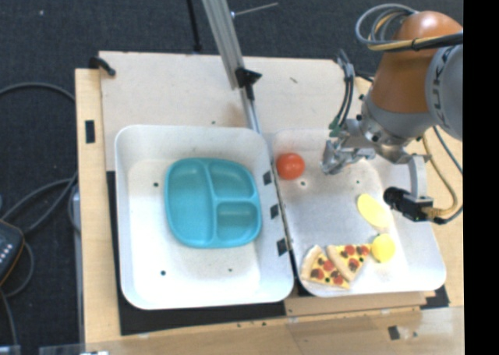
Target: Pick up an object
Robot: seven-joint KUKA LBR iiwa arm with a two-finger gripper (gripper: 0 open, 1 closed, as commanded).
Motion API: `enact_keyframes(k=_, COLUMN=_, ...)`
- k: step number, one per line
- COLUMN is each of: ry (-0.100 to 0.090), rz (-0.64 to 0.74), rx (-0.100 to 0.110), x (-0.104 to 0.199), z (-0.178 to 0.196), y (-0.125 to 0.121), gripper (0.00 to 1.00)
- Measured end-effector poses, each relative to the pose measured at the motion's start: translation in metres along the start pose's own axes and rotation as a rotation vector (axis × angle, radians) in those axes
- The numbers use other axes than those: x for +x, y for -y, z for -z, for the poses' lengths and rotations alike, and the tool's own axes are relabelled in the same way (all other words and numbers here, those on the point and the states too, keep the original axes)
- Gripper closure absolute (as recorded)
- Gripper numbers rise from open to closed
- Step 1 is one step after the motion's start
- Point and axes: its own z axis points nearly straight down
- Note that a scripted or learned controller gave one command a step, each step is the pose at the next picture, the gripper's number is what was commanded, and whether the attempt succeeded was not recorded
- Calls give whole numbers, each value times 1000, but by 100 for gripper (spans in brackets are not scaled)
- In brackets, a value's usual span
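Seen from above, at a slant, in the camera view. Hung over the far part of the right bin [405,268], the gripper [337,160], at the end of the grey arm [405,72] with its orange band, reaching in from the right. Impossible to tell how wide it stood, as the tip looked small and blurred; nothing seen held in it.

Lay just left of the gripper, apart from it, a small red ball [291,165], near the far left corner of the right bin. Lay nearer the camera than the gripper and a little to its right, a pale yellow piece [373,210] on the bin floor. Sat further toward the camera from the gripper, a small yellow round thing [383,248], and just beside it two toy pizza slices [337,264] at the near edge of the bin.

Rested well to the left of the gripper, a turquoise divided plate [213,202] in the middle of the left bin [140,268]. Carried both bins side by side, a pale wooden bench [164,84].
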Motion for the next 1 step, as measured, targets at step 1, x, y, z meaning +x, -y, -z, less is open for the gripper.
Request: enact_keyframes(k=1, ry=0, rz=1, rx=2, x=57, z=-2, y=7, gripper=100)
